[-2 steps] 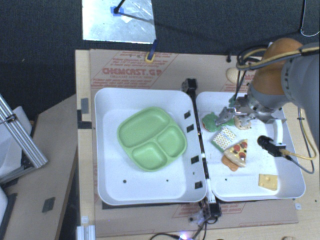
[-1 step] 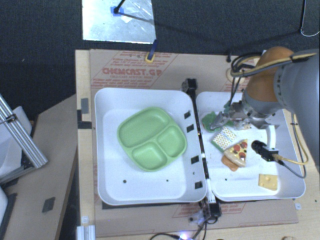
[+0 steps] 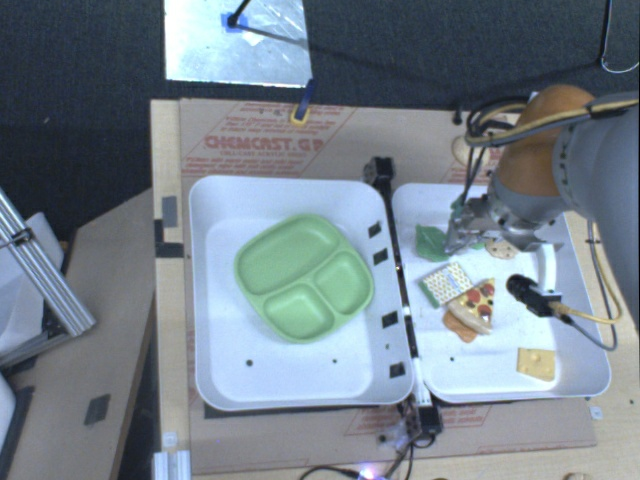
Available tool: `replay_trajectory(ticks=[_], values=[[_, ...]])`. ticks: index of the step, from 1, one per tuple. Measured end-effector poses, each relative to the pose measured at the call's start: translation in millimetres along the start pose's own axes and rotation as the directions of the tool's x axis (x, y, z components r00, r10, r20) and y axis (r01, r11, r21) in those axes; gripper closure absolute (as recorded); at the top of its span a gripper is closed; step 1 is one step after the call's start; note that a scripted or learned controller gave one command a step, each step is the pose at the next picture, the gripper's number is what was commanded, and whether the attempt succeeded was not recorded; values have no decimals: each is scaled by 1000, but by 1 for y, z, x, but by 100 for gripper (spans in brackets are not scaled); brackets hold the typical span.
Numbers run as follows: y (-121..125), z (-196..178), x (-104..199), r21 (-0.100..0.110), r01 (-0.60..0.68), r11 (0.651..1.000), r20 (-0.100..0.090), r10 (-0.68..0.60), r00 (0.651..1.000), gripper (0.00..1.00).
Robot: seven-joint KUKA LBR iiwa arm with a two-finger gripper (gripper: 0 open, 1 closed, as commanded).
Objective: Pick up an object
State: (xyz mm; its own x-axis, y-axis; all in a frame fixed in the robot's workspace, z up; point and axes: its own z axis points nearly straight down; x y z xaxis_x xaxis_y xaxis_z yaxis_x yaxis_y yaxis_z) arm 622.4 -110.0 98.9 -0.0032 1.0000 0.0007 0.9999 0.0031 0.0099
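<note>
Nearest the camera, right bin (image 3: 590,373) front corner holds a yellow cheese-like square (image 3: 537,364), lying flat and on its own. Further in, a toy pizza slice (image 3: 472,308) sits mid-bin, touching or just beside a small checkered green-and-white block (image 3: 446,282) on its left. Black cylindrical part with a cable (image 3: 533,296) runs off to the right of the pizza slice, apparently part of the arm's hardware. Left bin (image 3: 215,368) holds one green three-compartment plate (image 3: 303,277), roughly centred, slightly rotated. Black clips along the seam between the two bins. Behind the pizza slice, a green toy piece (image 3: 433,241) lies near the right bin's left wall, towards the back. Gripper (image 3: 462,230) is down in the back half of the right bin, tip right next to the green toy piece on its right side; contact can't be confirmed from this angle. Can't tell if the gripper is open, closed or gripping anything, tip is too blurred and hidden by the wrist. A small brownish item (image 3: 501,251) peeks out just right of the gripper, under the arm; too small to identify. Arm (image 3: 580,168) comes in from the right, orange band above the wrist. Far back, off the bench, a silvery sheet (image 3: 238,28) lies on dark carpet.
</note>
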Motion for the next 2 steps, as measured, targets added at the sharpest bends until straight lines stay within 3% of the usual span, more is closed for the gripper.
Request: replay_trajectory(ticks=[2], values=[[9,-114,6,2,4,1000,2,-4,1000,100]])
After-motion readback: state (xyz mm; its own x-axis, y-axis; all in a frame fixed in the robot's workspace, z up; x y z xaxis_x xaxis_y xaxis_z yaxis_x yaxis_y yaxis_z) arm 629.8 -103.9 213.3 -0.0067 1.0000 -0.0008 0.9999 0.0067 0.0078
